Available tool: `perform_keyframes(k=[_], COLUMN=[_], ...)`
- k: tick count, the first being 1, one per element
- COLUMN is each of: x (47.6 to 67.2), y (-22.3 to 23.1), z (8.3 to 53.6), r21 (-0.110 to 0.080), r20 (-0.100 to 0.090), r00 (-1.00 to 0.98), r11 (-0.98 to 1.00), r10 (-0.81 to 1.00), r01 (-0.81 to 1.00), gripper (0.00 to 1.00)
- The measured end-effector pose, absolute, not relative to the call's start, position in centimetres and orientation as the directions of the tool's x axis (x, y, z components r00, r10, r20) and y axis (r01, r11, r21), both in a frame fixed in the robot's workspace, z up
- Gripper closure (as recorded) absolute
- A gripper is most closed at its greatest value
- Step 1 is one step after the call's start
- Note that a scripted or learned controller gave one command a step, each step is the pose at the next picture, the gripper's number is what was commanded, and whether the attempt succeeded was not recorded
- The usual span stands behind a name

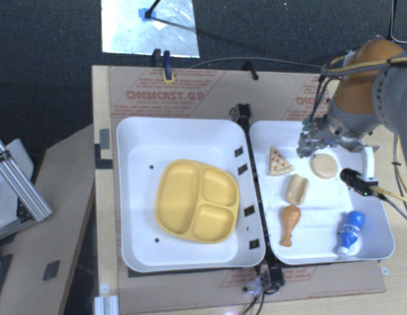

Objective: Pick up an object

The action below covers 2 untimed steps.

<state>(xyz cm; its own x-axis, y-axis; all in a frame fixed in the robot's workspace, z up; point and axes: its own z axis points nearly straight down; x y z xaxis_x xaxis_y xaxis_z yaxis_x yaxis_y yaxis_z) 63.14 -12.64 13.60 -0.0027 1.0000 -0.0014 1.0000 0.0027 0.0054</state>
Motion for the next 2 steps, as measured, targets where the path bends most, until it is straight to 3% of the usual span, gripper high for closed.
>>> perform_keyframes(k=[1, 2], x=[63.4, 63.5], y=[-12.9, -12.9], z=[20.1, 21.3], r21=[0.009, 0.004], r20=[-0.002, 0.0], r00=[-0.004, -0.004], r11=[0.004, 0.004], r10=[1.0, 1.0], r01=[1.0, 1.0], gripper=[1.0, 1.0])
